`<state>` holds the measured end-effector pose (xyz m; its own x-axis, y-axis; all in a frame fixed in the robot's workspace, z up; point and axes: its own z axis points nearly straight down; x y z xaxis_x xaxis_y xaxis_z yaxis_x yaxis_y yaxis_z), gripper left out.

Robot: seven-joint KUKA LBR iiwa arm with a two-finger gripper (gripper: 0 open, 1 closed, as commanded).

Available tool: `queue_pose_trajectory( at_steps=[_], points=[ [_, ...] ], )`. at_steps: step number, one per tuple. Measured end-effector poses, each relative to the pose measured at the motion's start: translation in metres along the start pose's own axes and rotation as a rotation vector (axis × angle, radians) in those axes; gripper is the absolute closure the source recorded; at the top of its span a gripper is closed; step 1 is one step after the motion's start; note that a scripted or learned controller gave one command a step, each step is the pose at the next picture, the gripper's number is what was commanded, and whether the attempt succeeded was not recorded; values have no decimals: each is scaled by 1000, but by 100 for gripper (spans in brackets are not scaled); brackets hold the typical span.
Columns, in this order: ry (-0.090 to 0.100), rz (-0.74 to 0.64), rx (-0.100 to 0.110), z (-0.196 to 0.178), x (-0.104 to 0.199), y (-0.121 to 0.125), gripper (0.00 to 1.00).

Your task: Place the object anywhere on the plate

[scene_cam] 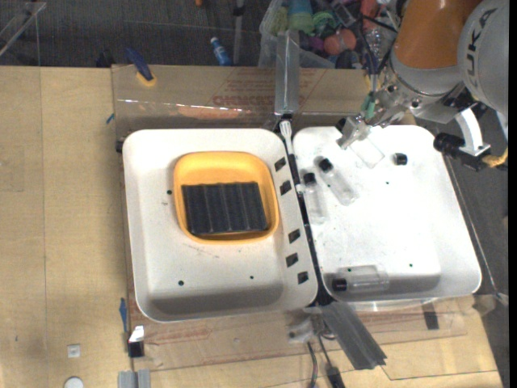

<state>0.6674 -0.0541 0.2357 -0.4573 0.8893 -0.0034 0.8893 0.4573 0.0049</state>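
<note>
Two shallow white bins sit side by side at mid-frame on a tan bench. The left bin [153, 217] holds an orange plate [224, 166] with rounded corners, and a dark ribbed rectangular piece [224, 207] lies on the plate's lower half. The right bin [420, 241] holds several clear, hard-to-read items: a clear tube-like object with a black cap [334, 178] lies in the bin's upper left, slanting down to the right; a small black-topped piece [399, 158] rests near the bin's upper right; another clear piece with a dark end [357, 279] lies along the bin's lower edge; a further small dark-tipped item [308, 179] sits against the divider between the bins. The arm [440, 18], grey with a wide orange band, enters at the upper right of the frame. Its gripper [354, 130] hangs over the upper left part of the right bin, above and just right of the capped tube; jaw state cannot be told from this angle, and nothing can be made out between the fingers. A bin of colourful toys [327, 6] sits beyond the bench at top centre.
</note>
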Motion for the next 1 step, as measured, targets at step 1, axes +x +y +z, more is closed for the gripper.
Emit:
queue_pose_trajectory(
  at_steps=[1],
  points=[
    [-1,-75,0,-24,2,2,100]
  ],
)
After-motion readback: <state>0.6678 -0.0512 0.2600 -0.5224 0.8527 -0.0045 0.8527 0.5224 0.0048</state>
